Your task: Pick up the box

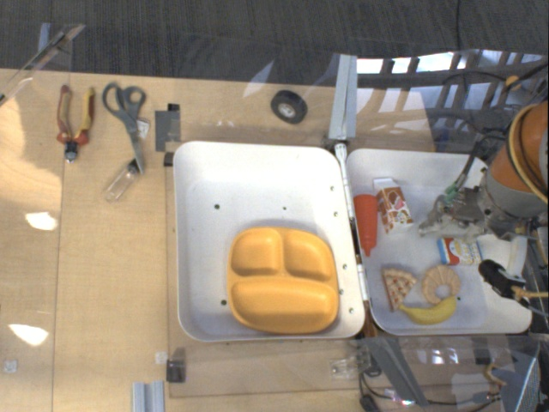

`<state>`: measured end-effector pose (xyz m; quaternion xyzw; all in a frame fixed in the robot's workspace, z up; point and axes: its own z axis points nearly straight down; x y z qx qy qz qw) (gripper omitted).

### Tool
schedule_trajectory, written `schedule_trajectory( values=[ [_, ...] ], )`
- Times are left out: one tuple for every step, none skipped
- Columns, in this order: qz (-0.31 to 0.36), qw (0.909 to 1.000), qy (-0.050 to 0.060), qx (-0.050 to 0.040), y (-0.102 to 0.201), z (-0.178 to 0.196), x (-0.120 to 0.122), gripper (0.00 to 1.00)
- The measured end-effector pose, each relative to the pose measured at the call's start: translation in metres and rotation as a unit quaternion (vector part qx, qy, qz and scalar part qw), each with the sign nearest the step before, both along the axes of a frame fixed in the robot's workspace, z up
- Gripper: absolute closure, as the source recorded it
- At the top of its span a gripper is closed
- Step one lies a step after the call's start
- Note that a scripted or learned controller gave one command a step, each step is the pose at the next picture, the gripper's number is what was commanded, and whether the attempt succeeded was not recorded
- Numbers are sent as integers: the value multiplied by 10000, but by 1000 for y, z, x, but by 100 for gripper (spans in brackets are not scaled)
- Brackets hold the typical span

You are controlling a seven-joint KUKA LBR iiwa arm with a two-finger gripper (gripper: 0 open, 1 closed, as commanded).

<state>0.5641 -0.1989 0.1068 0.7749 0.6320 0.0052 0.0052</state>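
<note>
- nearest us in the right white plastic bin (515,320) we see a curved yellow toy banana (431,312), smooth and glossy, touching a pale ring-shaped toy bagel (443,282) just behind it, with a flat toy pizza slice (396,287) beside them.
- in the left white plastic bin (197,230) sits a yellow moulded tray with three rounded compartments (282,278), matte and soft-edged, alone there.
- further back in the right bin, a small white packet with red and blue print (455,251) lies just under the arm's gripper (455,211).
- the gripper, bare grey metal, hovers over the right bin's middle; we cannot tell whether it is spread or closed, and nothing is visibly held.
- the task's thing, as we judge it, is the small white and red carton box (393,205), a crisp rectangular card shape lying near the bin's back left, just beside a smooth orange-red toy carrot (366,222).
- we read the step as the approach: the box is untouched, left of the gripper. the next move calls for a shift left, then a descent square to the carton's narrow sides, clear of the carrot.
- farthest, on the wooden bench (86,273): grey-handled steel scissors (129,120), red-handled pliers (74,118) and a black tape roll (289,106).
</note>
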Motion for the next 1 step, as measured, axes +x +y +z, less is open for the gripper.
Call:
schedule_trajectory(
  values=[
    [189,9997,-134,-60,-2,-7,-23,0]
  ],
)
